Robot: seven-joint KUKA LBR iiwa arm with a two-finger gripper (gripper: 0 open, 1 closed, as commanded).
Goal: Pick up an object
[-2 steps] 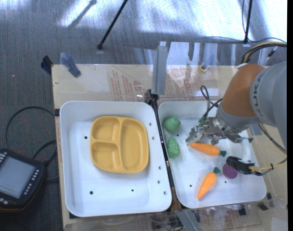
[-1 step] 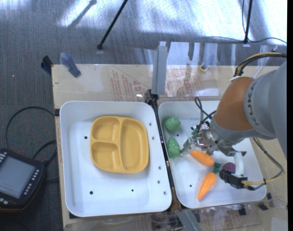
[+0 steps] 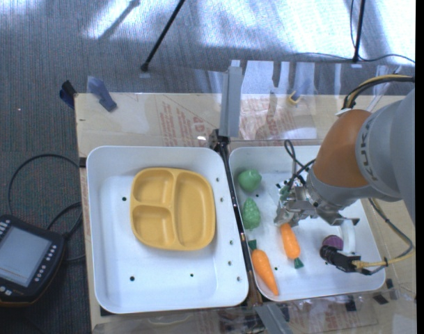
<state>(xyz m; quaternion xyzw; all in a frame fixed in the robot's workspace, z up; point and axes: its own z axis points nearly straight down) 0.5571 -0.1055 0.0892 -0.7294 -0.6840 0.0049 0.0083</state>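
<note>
My gripper [image 3: 287, 213] hangs low over the middle of the right bin [image 3: 305, 160], just above the top end of a small orange carrot [image 3: 289, 241]. A second, larger carrot [image 3: 264, 271] lies at the bin's front left. Two green toy vegetables sit along the left wall, one round [image 3: 249, 179] and one leafy [image 3: 251, 213]. A small purple object [image 3: 332, 242] lies to the right of the gripper, partly hidden by the wrist. I see nothing held in the gripper.
The left bin [image 3: 114, 256] holds a yellow divided plate [image 3: 173, 208]. A grey post [image 3: 230, 103] stands behind the seam between the bins. The arm's orange band [image 3: 344, 152] covers the right bin's far right part.
</note>
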